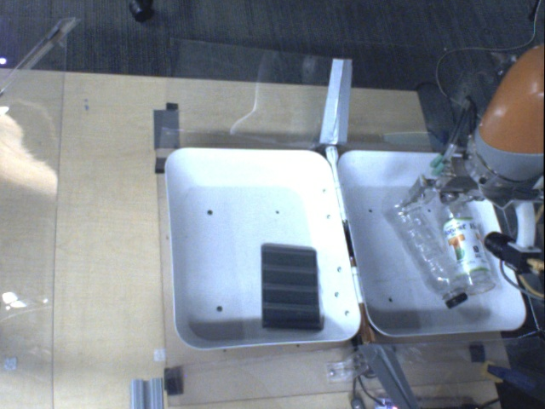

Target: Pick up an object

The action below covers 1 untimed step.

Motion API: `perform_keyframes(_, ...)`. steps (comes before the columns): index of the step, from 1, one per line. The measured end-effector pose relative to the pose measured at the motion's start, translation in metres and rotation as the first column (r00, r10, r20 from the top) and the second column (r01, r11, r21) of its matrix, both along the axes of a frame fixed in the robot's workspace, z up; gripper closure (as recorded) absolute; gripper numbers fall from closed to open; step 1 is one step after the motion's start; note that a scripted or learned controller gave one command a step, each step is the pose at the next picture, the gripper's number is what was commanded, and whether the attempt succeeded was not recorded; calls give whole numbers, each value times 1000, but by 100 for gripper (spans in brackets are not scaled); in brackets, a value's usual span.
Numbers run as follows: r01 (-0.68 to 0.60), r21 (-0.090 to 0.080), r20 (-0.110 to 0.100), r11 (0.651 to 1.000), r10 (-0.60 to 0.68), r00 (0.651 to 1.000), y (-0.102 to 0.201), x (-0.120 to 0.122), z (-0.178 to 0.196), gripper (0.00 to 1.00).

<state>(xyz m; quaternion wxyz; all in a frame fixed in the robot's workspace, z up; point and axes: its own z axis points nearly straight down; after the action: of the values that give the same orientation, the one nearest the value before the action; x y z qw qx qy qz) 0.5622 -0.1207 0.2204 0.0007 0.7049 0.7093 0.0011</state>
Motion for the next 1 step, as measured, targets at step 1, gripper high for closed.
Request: perform_keyframes(1, -122, -1, 2, 993, 122, 993, -59, -5, -48, 0)
